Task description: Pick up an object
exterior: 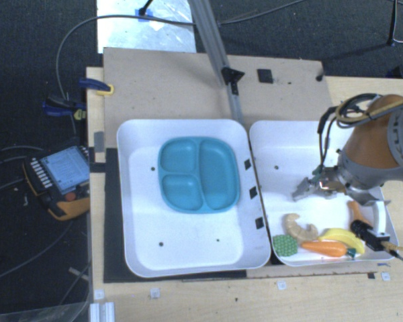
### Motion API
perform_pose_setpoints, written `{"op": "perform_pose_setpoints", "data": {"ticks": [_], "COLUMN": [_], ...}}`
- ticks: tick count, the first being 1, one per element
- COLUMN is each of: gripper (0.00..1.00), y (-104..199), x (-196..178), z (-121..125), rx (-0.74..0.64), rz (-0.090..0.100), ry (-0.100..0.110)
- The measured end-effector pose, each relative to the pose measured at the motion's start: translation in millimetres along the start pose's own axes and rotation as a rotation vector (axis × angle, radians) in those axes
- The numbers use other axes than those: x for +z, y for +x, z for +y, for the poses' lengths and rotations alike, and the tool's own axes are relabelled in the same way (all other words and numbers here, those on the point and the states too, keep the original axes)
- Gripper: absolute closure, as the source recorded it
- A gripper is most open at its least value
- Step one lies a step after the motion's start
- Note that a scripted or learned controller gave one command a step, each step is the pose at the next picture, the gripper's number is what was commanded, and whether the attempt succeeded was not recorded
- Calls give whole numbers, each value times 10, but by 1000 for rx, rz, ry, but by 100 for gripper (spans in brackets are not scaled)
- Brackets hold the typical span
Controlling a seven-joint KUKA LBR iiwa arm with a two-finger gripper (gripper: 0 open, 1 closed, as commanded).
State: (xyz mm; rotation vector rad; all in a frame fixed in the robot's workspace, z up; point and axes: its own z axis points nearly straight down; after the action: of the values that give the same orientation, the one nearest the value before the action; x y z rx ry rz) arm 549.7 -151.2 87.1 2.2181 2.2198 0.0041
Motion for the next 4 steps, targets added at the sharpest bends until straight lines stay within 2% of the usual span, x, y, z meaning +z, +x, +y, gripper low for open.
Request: {"op": "perform_pose_setpoints", "data": {"ticks": [1,2,3,4], "gripper": [100,100,100,100], "y": [-3,-94,-55,-57], "x": [-127,-610,-1060,-1374], "z": [26,29,17,33], "rx": [0,1,-4,-5], "rz": [-2,-1,-1,-1], "ry": [-9,-2,-2,-1]}}
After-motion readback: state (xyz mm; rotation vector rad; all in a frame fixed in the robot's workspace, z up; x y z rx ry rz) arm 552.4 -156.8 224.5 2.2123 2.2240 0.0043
